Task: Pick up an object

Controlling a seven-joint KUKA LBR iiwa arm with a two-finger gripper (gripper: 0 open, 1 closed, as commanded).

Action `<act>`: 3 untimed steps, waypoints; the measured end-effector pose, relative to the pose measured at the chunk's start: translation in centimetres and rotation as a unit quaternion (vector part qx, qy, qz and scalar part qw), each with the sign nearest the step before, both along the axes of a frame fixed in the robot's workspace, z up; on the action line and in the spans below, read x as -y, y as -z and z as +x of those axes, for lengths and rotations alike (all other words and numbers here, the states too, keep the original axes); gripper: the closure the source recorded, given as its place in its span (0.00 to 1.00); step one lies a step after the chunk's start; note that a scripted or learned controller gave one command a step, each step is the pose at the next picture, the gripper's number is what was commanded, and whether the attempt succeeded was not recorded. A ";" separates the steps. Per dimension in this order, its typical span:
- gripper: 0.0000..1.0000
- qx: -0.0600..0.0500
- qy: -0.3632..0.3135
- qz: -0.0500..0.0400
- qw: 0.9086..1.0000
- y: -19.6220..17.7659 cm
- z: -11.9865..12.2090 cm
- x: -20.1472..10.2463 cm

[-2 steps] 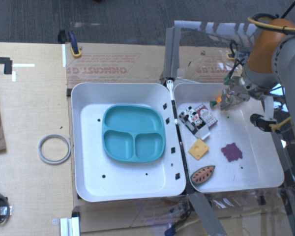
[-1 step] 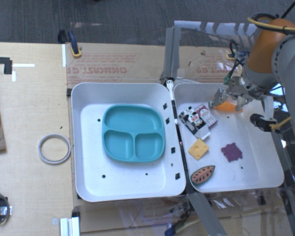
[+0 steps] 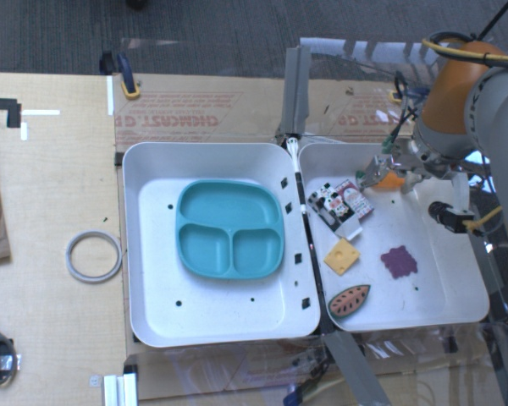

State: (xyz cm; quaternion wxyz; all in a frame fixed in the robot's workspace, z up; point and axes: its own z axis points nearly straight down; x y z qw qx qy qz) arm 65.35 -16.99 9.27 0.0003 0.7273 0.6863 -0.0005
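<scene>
Arm [image 3: 466, 100] enters from the right, grey with the orange band above the wrist, reaching down over the far end of the right bin [image 3: 457, 307]. Gripper [image 3: 383, 174] sits low near the bin's back wall, just beside a small orange object [image 3: 390, 179]; whether the object is actually between the fingers cannot be told, and whether the gripper is apart or together cannot be told either, as the wrist hardware crowds that spot. Other contents of the right bin: a printed black, white and red packet [image 3: 339, 204] near the left wall, tilted; a yellow cheese-like wedge [image 3: 342, 256] below it, apart from the packet; a purple flat piece [image 3: 399, 261] toward the middle, well apart from the wedge; an orange leaf-shaped piece with dark spots [image 3: 349, 300] near the front left corner. Left bin [image 3: 144, 307] holds a teal divided plate [image 3: 231, 229], three compartments, lying flat about centre. On the bench [image 3: 51, 184] left of the bins: a grey ring [image 3: 94, 255], lying flat, well apart from the left bin.
</scene>
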 end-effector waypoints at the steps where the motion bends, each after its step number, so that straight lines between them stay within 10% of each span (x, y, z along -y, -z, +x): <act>1: 0.00 0.000 -0.012 0.000 1.000 0.0 0.6 -7.3; 2: 0.00 -0.010 -0.171 0.003 0.985 0.5 0.0 -5.9; 3: 0.00 0.001 -0.247 -0.001 0.969 -2.2 -1.4 3.5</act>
